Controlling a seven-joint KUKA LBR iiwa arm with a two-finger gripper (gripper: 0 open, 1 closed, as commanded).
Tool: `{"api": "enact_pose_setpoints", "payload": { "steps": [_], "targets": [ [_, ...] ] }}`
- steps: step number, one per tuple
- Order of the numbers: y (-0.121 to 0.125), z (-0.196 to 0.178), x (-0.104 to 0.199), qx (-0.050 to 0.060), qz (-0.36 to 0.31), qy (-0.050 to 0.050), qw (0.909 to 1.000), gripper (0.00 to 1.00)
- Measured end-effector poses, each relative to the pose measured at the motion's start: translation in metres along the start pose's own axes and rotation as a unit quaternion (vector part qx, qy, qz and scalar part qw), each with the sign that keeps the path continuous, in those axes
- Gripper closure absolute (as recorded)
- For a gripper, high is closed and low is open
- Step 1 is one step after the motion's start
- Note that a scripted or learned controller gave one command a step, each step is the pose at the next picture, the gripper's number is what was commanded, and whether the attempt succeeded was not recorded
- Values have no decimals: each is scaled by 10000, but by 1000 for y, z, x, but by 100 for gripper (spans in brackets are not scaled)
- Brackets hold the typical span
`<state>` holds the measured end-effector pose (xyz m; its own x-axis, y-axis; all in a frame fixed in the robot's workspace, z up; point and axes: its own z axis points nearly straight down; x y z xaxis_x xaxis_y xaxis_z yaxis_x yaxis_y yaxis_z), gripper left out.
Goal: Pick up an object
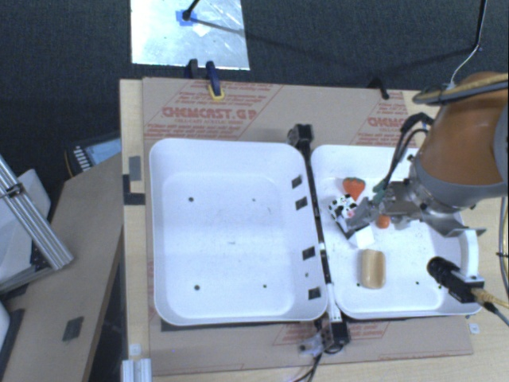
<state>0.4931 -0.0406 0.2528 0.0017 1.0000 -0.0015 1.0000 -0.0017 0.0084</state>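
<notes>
Gripper (358,217) low in right bin (413,305); open or shut, cannot tell. Black-and-white object (343,207) touches its tip, orange object (354,186) just above, tan block (371,268) below, apart.

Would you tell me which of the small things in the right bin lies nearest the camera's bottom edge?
The tan oblong block. It lies alone, lower in the right bin than the orange piece and the black-and-white toy.

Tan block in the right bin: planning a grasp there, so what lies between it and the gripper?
A small white piece lies between the tan block and the gripper in the camera view.
</notes>
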Motion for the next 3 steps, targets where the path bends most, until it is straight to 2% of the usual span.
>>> {"api": "enact_pose_setpoints", "payload": {
  "steps": [1,2,3],
  "targets": [
    [-5,-87,-48,-16,7,-8,10000,0],
    [-9,77,-10,99,-26,22,9999,0],
    [-5,-11,-38,-10,-5,-5,10000,0]
  ]
}}
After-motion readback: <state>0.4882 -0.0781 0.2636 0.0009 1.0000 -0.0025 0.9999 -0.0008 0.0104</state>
